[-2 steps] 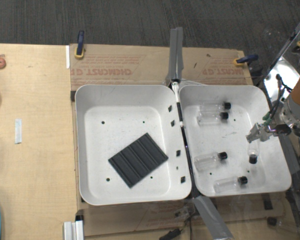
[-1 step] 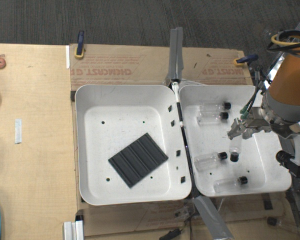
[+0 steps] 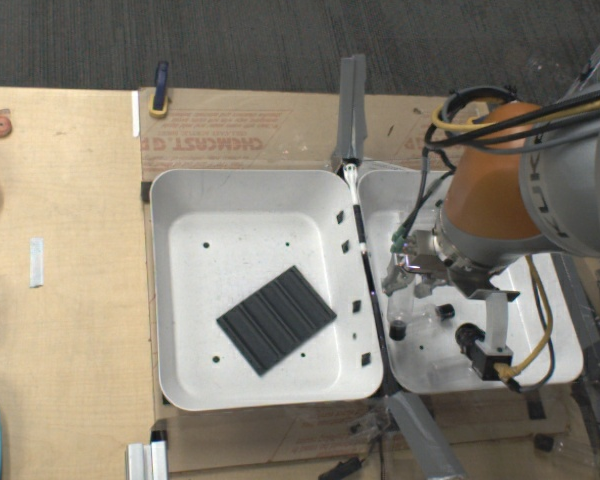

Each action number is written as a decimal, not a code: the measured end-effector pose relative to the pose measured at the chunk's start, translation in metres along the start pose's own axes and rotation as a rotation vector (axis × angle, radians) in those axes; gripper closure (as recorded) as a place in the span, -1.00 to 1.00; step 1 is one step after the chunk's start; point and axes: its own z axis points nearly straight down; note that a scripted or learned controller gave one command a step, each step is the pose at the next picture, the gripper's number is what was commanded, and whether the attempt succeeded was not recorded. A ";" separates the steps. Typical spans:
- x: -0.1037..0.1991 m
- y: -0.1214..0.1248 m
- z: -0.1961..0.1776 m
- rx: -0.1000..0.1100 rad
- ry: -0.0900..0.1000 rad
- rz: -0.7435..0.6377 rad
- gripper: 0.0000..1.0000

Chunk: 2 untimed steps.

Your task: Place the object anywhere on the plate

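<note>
Holds the gripper [image 3: 415,293] low in the right bin [image 3: 435,366]; spread or closed, impossible to say. Keeps a dark ribbed plate [image 3: 277,320] flat and askew in the left bin [image 3: 180,268].

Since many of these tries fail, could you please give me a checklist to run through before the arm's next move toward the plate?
1. Plate located: ok. The dark ribbed plate lies flat in the left bin, turned at an angle to its walls.
2. Plate top free to receive: ok. Nothing lies on it.
3. Gripper position: ok. The gripper is low over the right bin, near the rim it shares with the left bin.
4. Object in the grip: cannot tell. The wrist covers that spot.
5. Object on the plate: not ok. That step is not yet done.
</note>
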 end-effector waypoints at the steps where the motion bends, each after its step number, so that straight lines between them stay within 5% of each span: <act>1: 0.077 0.010 -0.016 0.000 -0.001 -0.094 1.00; 2: 0.160 -0.001 -0.076 -0.001 -0.001 -0.604 1.00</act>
